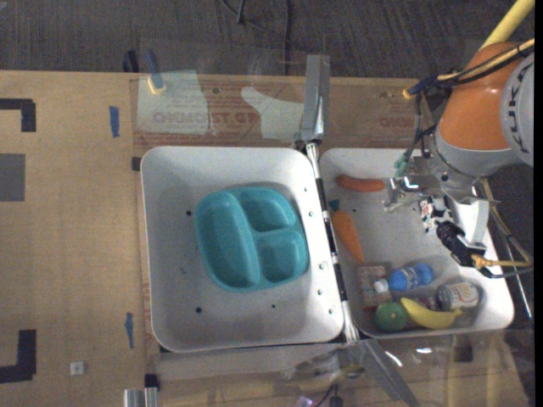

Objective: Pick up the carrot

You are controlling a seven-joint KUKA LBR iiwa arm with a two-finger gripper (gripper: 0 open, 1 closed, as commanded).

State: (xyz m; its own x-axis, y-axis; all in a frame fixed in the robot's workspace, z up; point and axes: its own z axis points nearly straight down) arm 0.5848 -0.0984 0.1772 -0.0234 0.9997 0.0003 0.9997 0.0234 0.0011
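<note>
Two shallow white bins side by side on a wooden tabletop [68, 253], seen from above at a slant. In the left bin [170, 312]: a teal divided plate [251, 237], three compartments, tilted slightly off square. In the right bin [501, 308]: the carrot [348, 235], lying lengthwise just beside the left wall, thick end toward the far side, tip pointing to the near side. Near the far wall, an orange sausage-shaped item [362, 184], well apart from the carrot. Clustered at the near end: a small plastic bottle with a blue cap [409, 277], a brownish block [371, 280], a green round fruit [391, 315], a banana [431, 314] and a small jar [458, 295]. Reaching in from the right, the grey arm with its orange band [479, 108], the hand [410, 192] hovering over the far part of the right bin, between the sausage-shaped item and the right wall, apart from the carrot. Spread of the hand: cannot tell.
</note>
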